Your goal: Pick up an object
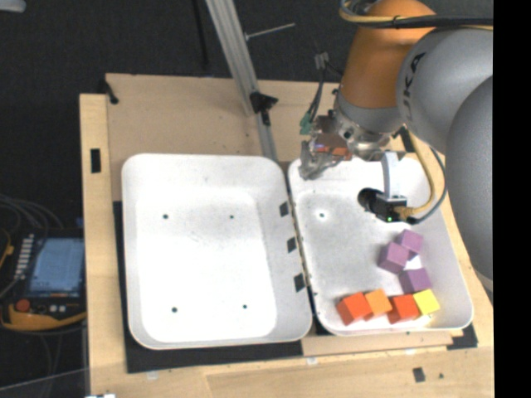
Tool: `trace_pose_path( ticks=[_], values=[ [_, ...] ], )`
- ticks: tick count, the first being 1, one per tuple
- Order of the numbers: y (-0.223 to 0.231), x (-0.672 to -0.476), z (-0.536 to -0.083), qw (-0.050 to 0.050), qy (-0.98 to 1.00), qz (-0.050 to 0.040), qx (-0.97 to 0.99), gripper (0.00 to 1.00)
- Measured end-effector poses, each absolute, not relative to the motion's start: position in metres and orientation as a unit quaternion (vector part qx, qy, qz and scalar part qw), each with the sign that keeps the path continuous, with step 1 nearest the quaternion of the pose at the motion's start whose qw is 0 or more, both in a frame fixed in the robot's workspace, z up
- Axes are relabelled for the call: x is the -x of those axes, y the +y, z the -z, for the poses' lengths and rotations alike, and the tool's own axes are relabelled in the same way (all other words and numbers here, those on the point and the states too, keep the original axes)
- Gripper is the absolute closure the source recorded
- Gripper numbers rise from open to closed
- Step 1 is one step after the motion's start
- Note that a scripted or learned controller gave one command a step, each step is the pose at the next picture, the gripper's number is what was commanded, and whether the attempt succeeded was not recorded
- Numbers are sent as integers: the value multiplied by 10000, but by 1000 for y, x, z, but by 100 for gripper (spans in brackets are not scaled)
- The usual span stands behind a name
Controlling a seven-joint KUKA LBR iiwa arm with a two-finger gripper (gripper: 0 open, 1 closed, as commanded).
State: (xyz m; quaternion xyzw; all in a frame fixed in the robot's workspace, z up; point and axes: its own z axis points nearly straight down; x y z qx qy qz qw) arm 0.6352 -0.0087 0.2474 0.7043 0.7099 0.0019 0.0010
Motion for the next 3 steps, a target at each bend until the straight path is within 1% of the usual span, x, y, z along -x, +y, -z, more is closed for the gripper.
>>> trace_pose_path(
  ticks=[1, 2, 3],
  values=[
    [39, -645, -236, 17, 7093, -13, -7049, 100],
    [86, -651, -245, 7, 7098, -19, -7044, 100],
    [82, -651, -245, 13, 7086, 1, -7056, 0]
  ],
)
